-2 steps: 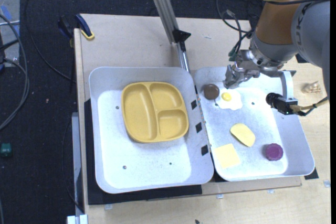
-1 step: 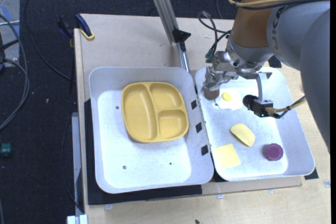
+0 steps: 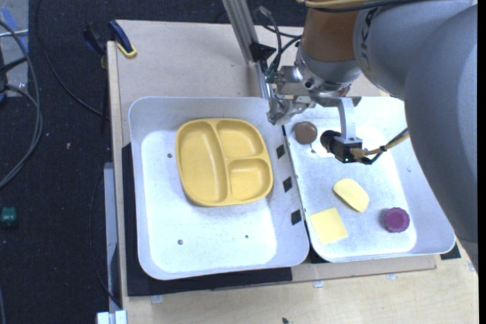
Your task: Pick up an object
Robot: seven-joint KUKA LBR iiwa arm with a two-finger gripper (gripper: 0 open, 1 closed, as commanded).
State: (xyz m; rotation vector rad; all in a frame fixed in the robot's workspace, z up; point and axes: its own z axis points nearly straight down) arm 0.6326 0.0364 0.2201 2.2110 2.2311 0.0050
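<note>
The gripper [image 3: 278, 115] was poised over the bins' divide; whether its fingers were apart could not be told. A brown disc [image 3: 305, 133] lay just beside it in the right bin [image 3: 433, 235]. It was judged light, rigid, best gripped across its edges.

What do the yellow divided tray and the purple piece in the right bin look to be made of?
Yellow divided tray: likely moulded plastic, matte with a soft sheen, smooth rounded compartments. Purple piece: probably plastic or rubber toy, uniform colour; too small to be sure.
</note>
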